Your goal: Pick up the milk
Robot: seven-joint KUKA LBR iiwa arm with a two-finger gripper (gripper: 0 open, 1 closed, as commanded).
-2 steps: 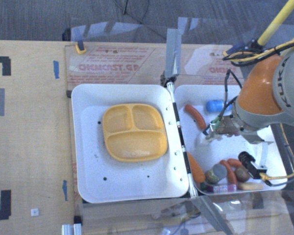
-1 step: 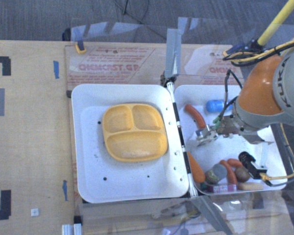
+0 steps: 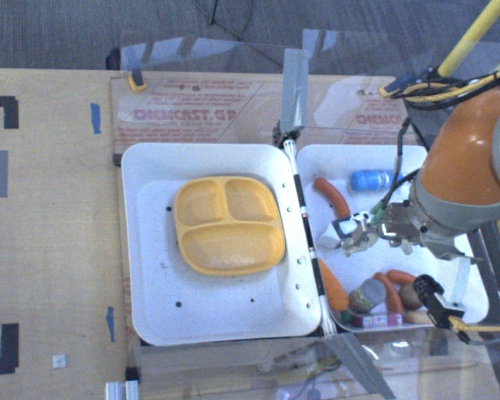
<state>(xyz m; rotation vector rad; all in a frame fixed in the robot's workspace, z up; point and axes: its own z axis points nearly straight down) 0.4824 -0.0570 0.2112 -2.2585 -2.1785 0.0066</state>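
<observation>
Over the right bin (image 3: pixel 350 152) we go. The grey arm (image 3: pixel 467 165) with its orange band reaches in from the right of the view and hangs low over the middle of that bin. The pincer (image 3: pixel 343 235) points toward the bin's left wall. Its fingers look apart, and I see nothing between them.

The milk (image 3: pixel 371 179), as best I can make out, is the small blue container with a paler end. It lies on its side near the bin's top edge, well apart from the pincer and untouched. I can't read a label on it at this size.

Just left of the milk a red sausage (image 3: pixel 331 197) lies at a slant, between the milk and the left wall. An orange carrot (image 3: pixel 334 286) lies close along the left wall, toward the bottom-left corner.

The bottom edge is crowded. A round grey thing (image 3: pixel 371 293) sits beside the carrot, with two more sausages (image 3: pixel 393 280) and some brownish pieces next to it, too small to name. A pink strip (image 3: pixel 382 320) lies against the bottom rim.

In the left bin (image 3: pixel 142 223), a yellow plate (image 3: pixel 230 223) with three compartments sits near the middle, a little toward the top-right corner. Both bins sit side by side on the pale wooden tabletop (image 3: pixel 50 223).
</observation>
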